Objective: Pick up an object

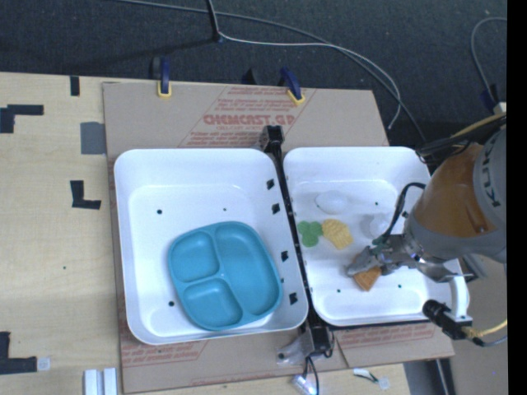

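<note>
Gripper (368, 263): low in right bin (346, 309), fingers straddling orange piece (366, 279); whether they are clenched on it cannot be told. Yellow piece (337, 233) and green piece (310, 234): beyond the gripper. Blue divided plate (223, 275): left bin (132, 220). Risk: shallow hold, piece slipping on lift.

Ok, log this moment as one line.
arm: over right bin | pincer: at orange piece, grasp unclear | left bin: blue tray

Dark carpet floor (99, 31) behind a wooden bench (49, 262).
</note>
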Available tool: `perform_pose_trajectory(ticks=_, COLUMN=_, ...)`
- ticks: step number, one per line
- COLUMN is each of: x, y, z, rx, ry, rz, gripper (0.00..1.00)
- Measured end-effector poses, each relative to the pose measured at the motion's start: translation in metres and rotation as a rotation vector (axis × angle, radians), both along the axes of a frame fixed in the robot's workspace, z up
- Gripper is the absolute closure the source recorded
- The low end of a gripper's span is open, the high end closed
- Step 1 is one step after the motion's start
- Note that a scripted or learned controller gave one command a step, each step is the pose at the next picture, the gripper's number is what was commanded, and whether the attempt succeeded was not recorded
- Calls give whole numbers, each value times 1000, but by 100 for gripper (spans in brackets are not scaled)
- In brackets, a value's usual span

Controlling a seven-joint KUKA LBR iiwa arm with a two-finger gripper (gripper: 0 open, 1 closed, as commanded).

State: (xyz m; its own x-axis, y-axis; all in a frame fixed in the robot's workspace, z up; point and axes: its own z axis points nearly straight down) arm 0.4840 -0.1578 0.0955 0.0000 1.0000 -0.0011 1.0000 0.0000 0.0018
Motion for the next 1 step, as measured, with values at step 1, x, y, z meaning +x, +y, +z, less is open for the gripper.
perform_pose_trajectory(ticks=1, x=37, y=95, z=92, rx=3, ry=-6, rz=10, gripper=100)
